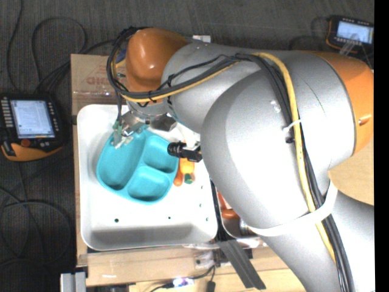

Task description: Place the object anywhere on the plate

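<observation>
Over the upper left lobe of the blue plate (137, 166), the gripper (126, 131) hangs low, and whether the fingers are spread or closed I cannot tell from up here; the wrist hides too much. The plate itself lies in the left white bin (115, 224), a moulded dish with three shallow compartments. Just off the plate's right rim there's the object, a small orange piece (179, 178) with a green bit touching it, lying on the bin floor, partly under the arm (261, 139). It looks light and stiff, probably smooth plastic, so it may slip; I'd take it across its narrow middle. Not fragile, I'd judge. Count now: one plate, one orange piece with its green bit, two bins, the second tucked mostly beneath the arm to the plate's right with something orange in it.
</observation>
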You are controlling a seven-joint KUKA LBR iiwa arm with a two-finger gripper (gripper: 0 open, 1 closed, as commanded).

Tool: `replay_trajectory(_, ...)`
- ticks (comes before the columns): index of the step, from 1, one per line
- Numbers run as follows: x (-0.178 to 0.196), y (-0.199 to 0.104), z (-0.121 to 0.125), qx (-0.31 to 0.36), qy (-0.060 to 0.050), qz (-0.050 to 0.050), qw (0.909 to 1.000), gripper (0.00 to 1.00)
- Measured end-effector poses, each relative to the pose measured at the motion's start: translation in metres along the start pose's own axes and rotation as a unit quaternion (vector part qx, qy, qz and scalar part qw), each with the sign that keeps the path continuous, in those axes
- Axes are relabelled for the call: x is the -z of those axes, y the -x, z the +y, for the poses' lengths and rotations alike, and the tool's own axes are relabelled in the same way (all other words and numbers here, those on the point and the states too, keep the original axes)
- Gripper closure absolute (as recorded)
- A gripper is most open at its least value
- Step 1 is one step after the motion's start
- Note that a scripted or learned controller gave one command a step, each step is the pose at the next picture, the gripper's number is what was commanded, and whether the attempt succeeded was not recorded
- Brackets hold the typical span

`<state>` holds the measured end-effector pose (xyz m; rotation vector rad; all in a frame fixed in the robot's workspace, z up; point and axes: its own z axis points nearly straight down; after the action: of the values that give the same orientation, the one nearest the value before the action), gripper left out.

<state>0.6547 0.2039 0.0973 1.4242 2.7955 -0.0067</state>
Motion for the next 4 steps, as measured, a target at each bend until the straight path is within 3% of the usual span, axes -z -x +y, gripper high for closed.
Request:
replay_trajectory(1, 0.007, 0.005, -0.033, 0.105, 0.0, 0.001, 0.9944, 1.0)
replay_trajectory(2, 0.007, -0.073, -0.082, 0.125, 0.001, 0.002, 0.9922, 1.0)
replay_trajectory(3, 0.014, -0.075, -0.081, 0.125, 0.001, 0.005, 0.9921, 1.0)
replay_trajectory(4, 0.014, -0.023, 0.01, 0.085, 0.0, 0.002, 0.9964, 1.0)
